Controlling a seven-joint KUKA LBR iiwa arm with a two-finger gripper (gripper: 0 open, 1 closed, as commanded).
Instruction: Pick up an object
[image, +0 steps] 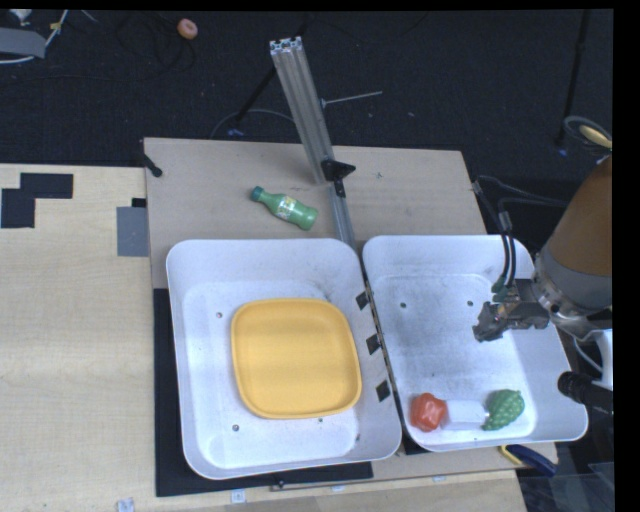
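Gripper (496, 322) hangs over the right bin (440, 262), finger state too blurred to tell, so best drop toward the red object (428, 411) or green object (504, 408) at the bin's near edge, centring before closing.

grey arm reaching in from right, gripper (492, 326) pointing left

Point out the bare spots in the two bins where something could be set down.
Right bin: its floor is bare from the divider across to the gripper, above the red object and green object crowding the near edge. Left bin: the yellow plate takes most of the floor, leaving narrow strips along the walls.
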